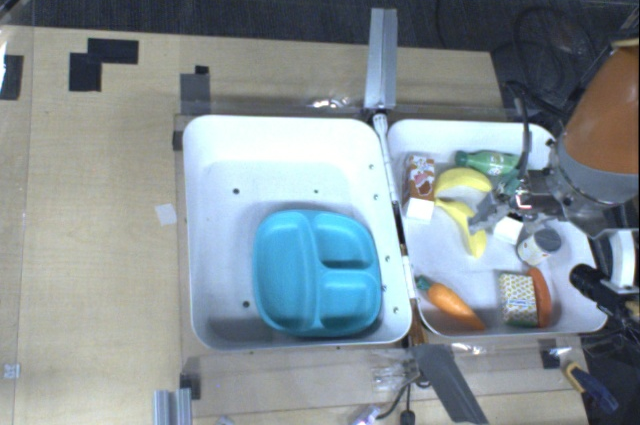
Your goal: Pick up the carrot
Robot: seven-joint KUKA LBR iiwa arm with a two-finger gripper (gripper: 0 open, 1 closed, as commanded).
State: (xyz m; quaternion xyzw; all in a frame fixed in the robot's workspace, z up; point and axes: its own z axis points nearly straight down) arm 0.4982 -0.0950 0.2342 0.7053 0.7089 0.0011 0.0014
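Note:
The carrot (452,302), orange with a green stub at its left end, lies at the front left of the right bin (500,326), close to the front wall. My gripper (492,211) hangs over the middle of that bin, just above a yellow banana (462,182). It is behind the carrot and a little to its right, well apart from it. The carrot lies free, with nothing touching it.
The right bin also holds a green bottle (487,159), a brown packet (421,176), a white cube (420,210), a patterned box (517,298) and an orange-red piece (542,293). A blue divided plate (318,271) lies in the left bin (230,163).

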